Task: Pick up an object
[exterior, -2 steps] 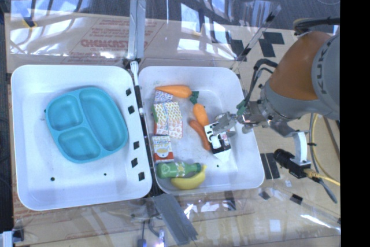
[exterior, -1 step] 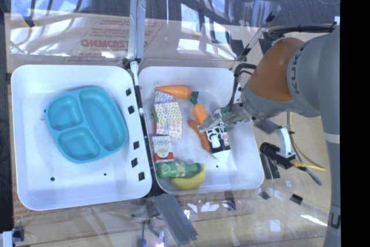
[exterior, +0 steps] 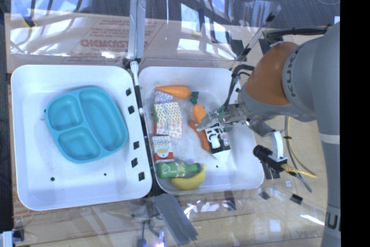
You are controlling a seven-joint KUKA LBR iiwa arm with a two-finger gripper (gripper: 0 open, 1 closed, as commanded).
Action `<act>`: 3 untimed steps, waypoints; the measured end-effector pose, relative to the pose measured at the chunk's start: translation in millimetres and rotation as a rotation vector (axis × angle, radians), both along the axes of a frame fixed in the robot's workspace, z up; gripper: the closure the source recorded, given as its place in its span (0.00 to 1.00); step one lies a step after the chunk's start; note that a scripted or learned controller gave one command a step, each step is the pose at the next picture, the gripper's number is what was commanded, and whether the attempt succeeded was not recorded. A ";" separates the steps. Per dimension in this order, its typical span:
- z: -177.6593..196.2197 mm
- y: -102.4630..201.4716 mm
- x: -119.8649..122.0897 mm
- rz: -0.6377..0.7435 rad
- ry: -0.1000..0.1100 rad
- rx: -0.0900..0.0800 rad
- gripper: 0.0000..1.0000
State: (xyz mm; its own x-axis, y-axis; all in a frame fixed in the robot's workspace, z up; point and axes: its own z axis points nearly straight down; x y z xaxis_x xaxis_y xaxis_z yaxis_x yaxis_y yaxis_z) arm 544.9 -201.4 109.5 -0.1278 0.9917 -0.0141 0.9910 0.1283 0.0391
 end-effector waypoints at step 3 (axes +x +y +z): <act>-20.5 18.8 -6.9 0.045 0.048 0.012 0.00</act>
State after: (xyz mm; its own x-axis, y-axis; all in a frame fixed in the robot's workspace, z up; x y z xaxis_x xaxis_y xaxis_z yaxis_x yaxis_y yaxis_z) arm 538.0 -182.6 89.0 -0.1727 0.9850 0.0048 0.9849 0.1727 -0.0068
